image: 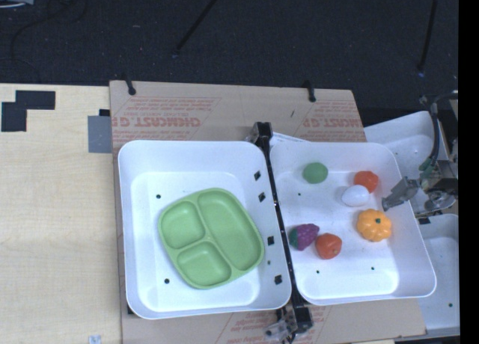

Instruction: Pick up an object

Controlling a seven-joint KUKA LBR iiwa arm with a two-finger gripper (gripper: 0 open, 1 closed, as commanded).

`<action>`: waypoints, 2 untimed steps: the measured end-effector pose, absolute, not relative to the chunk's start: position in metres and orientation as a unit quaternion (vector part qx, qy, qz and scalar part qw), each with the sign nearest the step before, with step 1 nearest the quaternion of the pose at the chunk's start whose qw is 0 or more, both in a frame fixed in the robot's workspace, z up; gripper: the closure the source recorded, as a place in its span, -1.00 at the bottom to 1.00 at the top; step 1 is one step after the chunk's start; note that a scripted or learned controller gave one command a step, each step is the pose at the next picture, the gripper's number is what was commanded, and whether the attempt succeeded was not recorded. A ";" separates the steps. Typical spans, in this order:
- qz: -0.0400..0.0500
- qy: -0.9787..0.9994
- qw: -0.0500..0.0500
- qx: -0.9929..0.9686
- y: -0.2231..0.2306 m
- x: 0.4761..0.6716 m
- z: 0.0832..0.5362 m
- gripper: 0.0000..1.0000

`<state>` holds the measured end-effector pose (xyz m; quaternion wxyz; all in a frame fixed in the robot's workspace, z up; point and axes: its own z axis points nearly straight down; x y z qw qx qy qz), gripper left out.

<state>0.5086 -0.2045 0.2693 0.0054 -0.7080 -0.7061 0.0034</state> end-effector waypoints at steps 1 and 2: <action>0.000 -0.707 0.000 -0.707 -0.204 0.511 0.275 -1.00; 0.002 -0.707 0.003 -0.707 -0.206 0.512 0.231 -1.00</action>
